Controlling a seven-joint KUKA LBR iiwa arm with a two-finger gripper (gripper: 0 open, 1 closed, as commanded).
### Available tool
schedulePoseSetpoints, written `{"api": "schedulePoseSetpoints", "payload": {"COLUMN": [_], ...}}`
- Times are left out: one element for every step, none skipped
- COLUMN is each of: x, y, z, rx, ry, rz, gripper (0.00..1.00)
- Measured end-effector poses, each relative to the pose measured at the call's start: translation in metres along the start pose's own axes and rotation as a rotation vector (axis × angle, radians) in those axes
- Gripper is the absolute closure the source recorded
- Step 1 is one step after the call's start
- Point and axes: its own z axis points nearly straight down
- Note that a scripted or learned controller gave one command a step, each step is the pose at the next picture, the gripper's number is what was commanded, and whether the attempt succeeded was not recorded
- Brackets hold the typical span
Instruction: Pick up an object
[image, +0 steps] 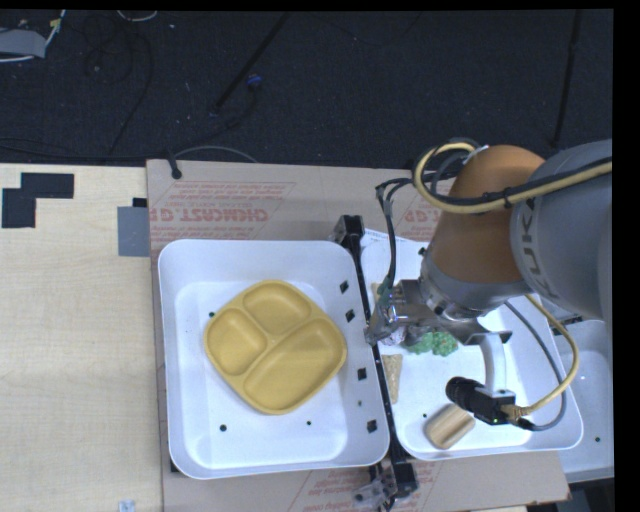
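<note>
My gripper (383, 326) is low in the right bin (570, 430), close against its left wall by the divider between the bins. A green leafy object (436, 344) lies just to the right of the gripper, partly under the wrist. A pale tan wedge (393, 374) sits directly below the gripper, along the left wall. Near the bin's front edge rests a tan cylinder (449, 428). The arm's bulk hides most of the right bin's back half.
The left bin (190, 420) holds a yellow divided plate (276, 345) at its centre. A black clamp strip (368, 340) runs between the two bins. Cardboard lies beneath both bins, with the wooden bench to the left.
</note>
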Motion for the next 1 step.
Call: {"api": "schedulePoseSetpoints", "payload": {"x": [0.0443], "y": [0.0094], "z": [-0.0068], "rx": [0.0], "ry": [0.0], "rz": [0.0], "gripper": [1.0]}}
